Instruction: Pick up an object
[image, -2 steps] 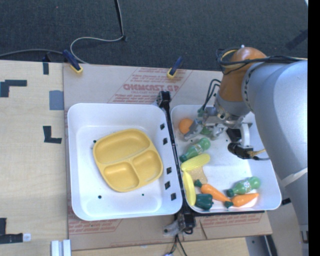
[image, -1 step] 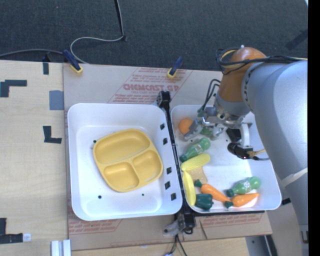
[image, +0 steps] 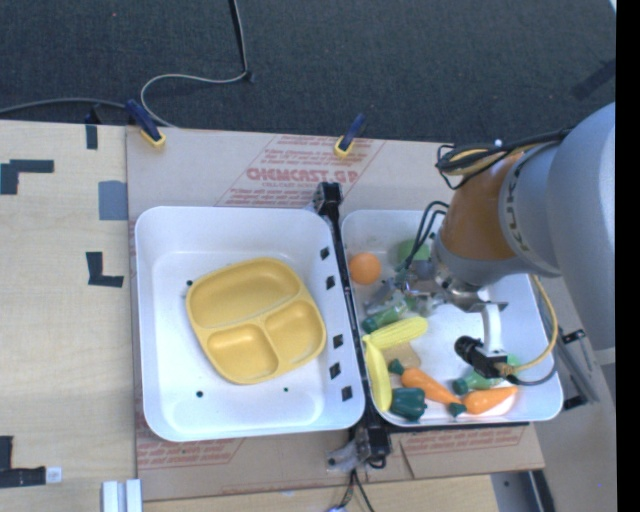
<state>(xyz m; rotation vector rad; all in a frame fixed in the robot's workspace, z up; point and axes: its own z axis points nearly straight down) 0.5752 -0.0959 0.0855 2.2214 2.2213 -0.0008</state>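
The right bin (image: 540, 400) holds several toy foods. An orange ball (image: 365, 267) lies by its left wall. A corn cob (image: 397, 331), a banana (image: 377, 372), a carrot (image: 430, 385), a dark green pepper (image: 408, 402) and an orange piece (image: 488, 400) lie nearer the front. My gripper (image: 398, 290) is low in this bin, just right of the orange ball and above the corn cob. Green pieces (image: 382, 320) lie right under it. The wrist hides what lies beneath it.
A yellow divided plate (image: 257, 318) lies in the left bin (image: 160, 400). The black divider clips (image: 328, 200) mark the wall between the bins. The grey arm with its orange band (image: 480, 220) covers the right bin's back right part. Cables loop over its right side.
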